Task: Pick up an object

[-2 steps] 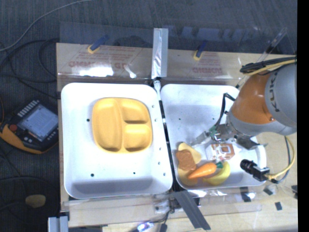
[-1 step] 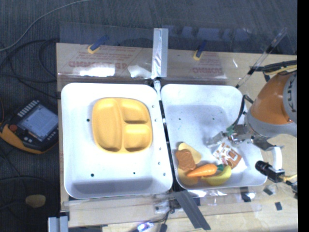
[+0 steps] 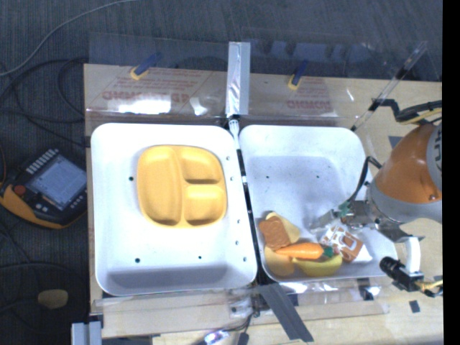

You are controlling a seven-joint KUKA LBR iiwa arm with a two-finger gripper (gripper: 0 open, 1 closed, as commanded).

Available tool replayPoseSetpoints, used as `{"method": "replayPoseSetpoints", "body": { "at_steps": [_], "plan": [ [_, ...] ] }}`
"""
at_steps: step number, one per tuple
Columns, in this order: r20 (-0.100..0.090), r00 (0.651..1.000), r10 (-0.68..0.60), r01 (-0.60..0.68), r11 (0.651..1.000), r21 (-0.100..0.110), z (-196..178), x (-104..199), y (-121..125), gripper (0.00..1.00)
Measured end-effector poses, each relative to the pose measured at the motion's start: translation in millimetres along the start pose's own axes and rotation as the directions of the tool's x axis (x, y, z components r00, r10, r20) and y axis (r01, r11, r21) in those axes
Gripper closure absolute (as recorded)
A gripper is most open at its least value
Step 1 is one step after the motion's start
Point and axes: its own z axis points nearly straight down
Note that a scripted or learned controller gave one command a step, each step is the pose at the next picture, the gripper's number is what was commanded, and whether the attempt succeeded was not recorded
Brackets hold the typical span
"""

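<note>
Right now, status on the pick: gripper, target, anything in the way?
Gripper low in the right bin, over a wrapped packet; grasp unconfirmed. Carrot, banana and bread crowd the near corner. Yellow tray sits in the left bin.

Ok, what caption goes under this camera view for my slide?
Robot gripper reaches into the right bin near toy food; yellow tray in the left bin.

a robotics lab: teach pendant (image 3: 44, 191) beside taped workbench (image 3: 165, 92).
</note>
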Motion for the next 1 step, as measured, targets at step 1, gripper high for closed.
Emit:
{"method": "replayPoseSetpoints", "body": {
  "at_steps": [1],
  "plan": [
    [-0.006,0.996,-0.089,0.089,0.996,0.017,-93.1,-25.6,14.3,0.00]
  ]
}}
